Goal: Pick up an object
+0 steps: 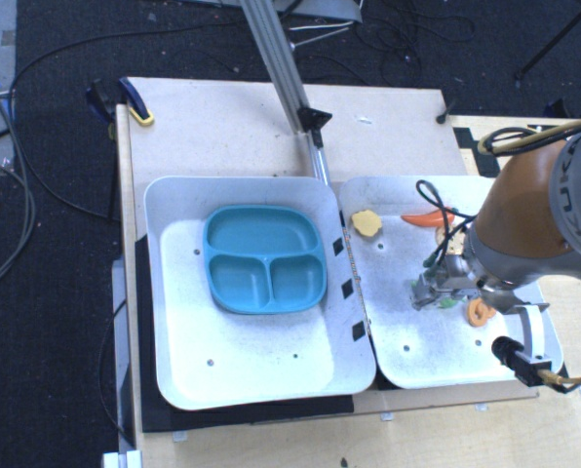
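Two shallow white bins side by side on the wooden desk (222,125). Left bin (174,359) holds one blue three-compartment plastic tray (266,259). Right bin (407,354) holds one yellow rounded lump (367,223) near its top left corner, one orange carrot-shaped toy (427,219) right of the lump, one small orange ring-like piece (480,312) lower right. Gripper (429,292) sits low over the right bin, just left of the orange ring-like piece; something small and green beside it, unclear. Grey arm with orange band (529,203) covers the bin's right side. Fingers blurred, can't tell their state.
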### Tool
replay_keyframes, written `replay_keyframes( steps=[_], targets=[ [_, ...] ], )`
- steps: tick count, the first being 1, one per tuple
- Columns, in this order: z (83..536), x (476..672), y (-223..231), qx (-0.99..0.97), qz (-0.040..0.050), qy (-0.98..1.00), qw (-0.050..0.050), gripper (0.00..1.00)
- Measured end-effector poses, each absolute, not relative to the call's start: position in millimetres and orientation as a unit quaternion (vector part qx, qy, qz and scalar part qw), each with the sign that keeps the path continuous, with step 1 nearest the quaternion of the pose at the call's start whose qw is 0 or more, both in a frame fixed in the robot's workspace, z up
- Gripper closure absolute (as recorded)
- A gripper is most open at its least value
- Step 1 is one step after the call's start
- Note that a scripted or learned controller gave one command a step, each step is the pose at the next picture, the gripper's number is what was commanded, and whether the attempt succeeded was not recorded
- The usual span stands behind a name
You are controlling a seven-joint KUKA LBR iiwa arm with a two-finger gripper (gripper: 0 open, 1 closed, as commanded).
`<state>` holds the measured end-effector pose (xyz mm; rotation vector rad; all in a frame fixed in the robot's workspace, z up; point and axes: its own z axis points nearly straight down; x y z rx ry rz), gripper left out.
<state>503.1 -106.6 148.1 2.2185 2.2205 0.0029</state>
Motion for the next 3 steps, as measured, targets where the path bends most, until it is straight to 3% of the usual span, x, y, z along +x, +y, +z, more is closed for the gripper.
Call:
replay_keyframes(
  steps=[2,3],
  targets=[
    [246.4,506.5,-99.2,0.706,0.0017,0.708,0.003,1.00],
    [241.5,540.8,-56.4,0.705,0.0009,0.709,0.001,1.00]
  ],
)
